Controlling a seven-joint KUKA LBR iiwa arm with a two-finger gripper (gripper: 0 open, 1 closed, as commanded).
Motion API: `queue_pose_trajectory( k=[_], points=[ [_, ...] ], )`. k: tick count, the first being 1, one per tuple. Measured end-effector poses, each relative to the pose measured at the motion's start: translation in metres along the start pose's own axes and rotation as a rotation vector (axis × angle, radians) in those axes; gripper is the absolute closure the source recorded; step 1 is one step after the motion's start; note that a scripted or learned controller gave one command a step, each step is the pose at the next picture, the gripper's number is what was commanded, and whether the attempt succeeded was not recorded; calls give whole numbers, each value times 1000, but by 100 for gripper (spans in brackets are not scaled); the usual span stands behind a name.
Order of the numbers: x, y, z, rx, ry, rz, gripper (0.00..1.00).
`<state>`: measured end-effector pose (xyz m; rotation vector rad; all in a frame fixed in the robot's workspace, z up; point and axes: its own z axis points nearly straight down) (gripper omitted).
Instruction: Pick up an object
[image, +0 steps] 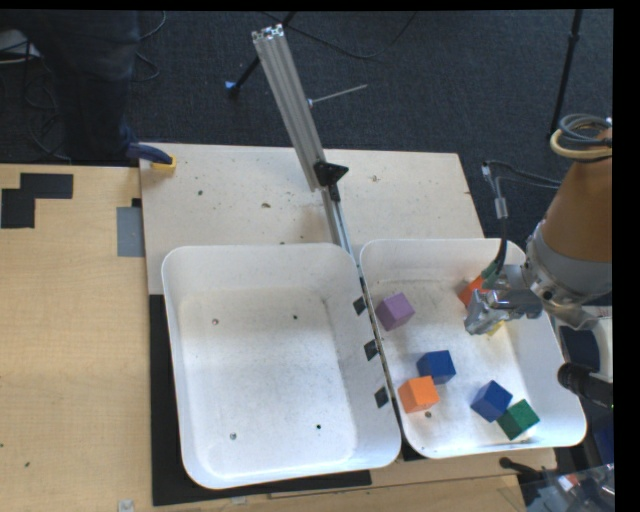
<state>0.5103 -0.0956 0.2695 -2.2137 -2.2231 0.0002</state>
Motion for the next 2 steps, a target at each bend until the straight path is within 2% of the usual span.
queue_pose_trajectory(
  k=[2],
  points=[
    [110, -7, 3, 1, 0, -1, 100]
  ],
)
